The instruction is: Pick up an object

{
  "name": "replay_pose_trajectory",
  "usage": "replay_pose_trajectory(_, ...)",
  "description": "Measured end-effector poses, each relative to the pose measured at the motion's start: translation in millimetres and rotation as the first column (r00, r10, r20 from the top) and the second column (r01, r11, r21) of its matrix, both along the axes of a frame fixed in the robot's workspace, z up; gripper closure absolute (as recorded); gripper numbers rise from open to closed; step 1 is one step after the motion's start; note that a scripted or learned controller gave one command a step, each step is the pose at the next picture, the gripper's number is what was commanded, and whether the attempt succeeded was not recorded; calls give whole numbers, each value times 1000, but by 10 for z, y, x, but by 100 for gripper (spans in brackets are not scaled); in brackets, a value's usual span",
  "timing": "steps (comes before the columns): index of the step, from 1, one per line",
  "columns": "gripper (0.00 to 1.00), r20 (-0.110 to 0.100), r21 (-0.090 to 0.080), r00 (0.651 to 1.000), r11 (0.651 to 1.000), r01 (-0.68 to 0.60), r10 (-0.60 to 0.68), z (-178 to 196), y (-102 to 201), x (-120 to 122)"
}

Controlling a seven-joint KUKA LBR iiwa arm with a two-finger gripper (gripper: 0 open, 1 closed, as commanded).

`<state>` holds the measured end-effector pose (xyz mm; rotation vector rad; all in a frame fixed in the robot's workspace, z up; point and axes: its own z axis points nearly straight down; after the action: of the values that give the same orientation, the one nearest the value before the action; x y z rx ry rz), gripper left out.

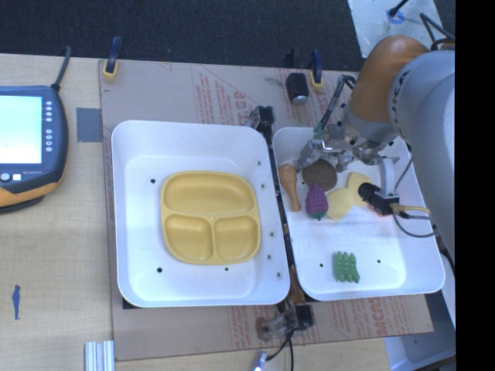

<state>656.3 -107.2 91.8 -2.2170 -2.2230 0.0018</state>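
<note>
Bench carries two white bins side by side; grey arm reaches in from the right, orange band above the wrist.

Left bin holds one yellow divided tray, lying flat, well apart from everything else; right bin holds the small stuff.

Gripper sits over the far end of the right bin, just above the cluster; whether it is apart or together I cannot tell from here; nothing seen held in it.

Cluster, tightly packed: brown round piece directly beneath the gripper; yellow lump touching a purple bunch; orange stick just beside them, near the bin's left wall. Green pod cluster lies alone toward the near end, well apart.

Judgement: nothing picked yet; the brown piece looks the likely target. To do it well, drop straight down and centre on that piece alone; neighbours touch, so a skewed descent could nudge the purple bunch or catch two things; rounded shape may squirt out, so close low on its widest part, then lift straight up.
</note>
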Motion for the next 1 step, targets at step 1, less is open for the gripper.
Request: replay_pose_trajectory(1, 0, 2, -1, 1000, 1000, 1, -1, 6, -267, 2)
